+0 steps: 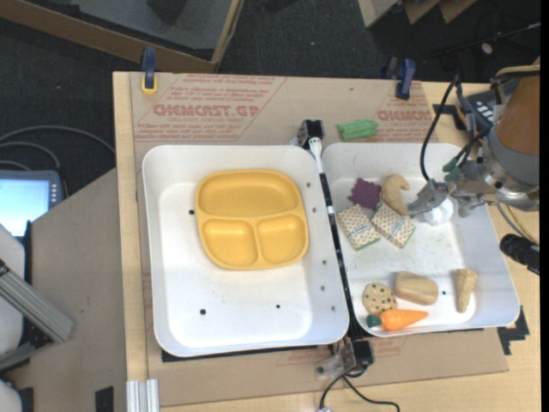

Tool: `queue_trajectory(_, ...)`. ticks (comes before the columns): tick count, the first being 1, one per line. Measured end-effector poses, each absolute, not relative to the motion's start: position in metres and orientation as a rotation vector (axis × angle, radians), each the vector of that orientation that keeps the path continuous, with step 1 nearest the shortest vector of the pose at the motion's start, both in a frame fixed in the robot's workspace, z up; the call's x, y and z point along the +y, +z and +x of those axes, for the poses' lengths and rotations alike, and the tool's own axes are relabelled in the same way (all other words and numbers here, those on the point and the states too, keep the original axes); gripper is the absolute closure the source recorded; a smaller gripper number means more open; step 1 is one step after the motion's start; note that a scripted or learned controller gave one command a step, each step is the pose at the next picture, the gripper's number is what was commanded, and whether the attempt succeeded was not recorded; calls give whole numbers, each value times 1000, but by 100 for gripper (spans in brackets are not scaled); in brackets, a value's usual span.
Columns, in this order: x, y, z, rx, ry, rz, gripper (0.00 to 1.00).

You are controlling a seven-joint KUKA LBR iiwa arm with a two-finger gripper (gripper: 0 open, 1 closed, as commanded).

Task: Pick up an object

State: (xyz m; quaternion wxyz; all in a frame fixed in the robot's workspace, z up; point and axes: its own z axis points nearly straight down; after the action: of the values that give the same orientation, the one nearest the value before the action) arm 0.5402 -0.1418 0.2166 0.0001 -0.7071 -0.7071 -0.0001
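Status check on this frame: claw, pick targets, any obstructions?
Claw low over right bin, beside the beige lump; grip state unclear. Toy foods loose in the bin, none seen held. Yellow divided plate sits in left bin, clear of the arm.

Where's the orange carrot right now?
The orange toy carrot lies at the near edge of the right white bin, just below the round speckled cookie and the tan bread roll.

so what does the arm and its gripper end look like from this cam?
Grey arm with a broad orange band above the wrist. Black cables loop along it. It narrows to a grey metallic gripper over the right bin.
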Motion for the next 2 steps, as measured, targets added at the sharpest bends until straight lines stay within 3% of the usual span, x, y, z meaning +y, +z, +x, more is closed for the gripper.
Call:
queue_trajectory(1,-151,80,590,-2220,-7,-2221,0)
queue_trajectory(2,-82,192,574,-2234,-13,-2217,0)
